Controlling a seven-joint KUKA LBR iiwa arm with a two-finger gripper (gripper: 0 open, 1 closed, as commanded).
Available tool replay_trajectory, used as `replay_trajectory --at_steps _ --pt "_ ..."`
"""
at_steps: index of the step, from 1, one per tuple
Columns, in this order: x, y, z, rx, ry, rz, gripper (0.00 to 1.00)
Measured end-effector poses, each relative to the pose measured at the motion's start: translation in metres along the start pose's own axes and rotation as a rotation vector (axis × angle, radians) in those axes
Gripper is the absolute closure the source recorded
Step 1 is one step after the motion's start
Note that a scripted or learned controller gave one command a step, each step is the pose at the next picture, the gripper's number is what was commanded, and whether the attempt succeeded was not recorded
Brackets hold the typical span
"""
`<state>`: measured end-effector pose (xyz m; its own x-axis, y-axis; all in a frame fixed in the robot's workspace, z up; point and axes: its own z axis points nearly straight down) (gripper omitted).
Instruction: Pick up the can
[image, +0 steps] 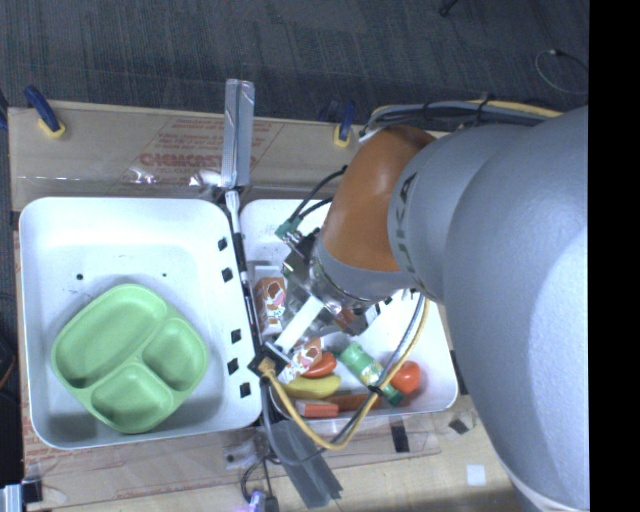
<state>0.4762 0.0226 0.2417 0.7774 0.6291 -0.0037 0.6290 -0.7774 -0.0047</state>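
The can (270, 300), brown-red with a pale label, lies in the right bin (262, 222) close to its left wall. My gripper (303, 345) hangs low over the middle of that bin, just right of and slightly nearer than the can. The wide grey arm and its orange band hide most of the bin behind it. A small red and white thing (312, 357) sits right under the gripper, and whether it is held is unclear.
A yellow banana (312, 386), a green bottle (366, 368), an orange round fruit (406, 377) and a red-orange stick (330, 407) crowd the right bin's near side. The left bin (40, 230) holds a green divided plate (130, 357).
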Motion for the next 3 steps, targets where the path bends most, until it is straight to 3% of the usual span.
replay_trajectory --at_steps 1,2,3 --pt "0.040 -0.050 -0.013 -0.003 0.000 -0.402 1.00" --pt "0.040 -0.050 -0.022 -0.001 -0.002 -0.407 1.00" --pt "0.101 -0.091 -0.007 -0.002 -0.001 -0.280 1.00"
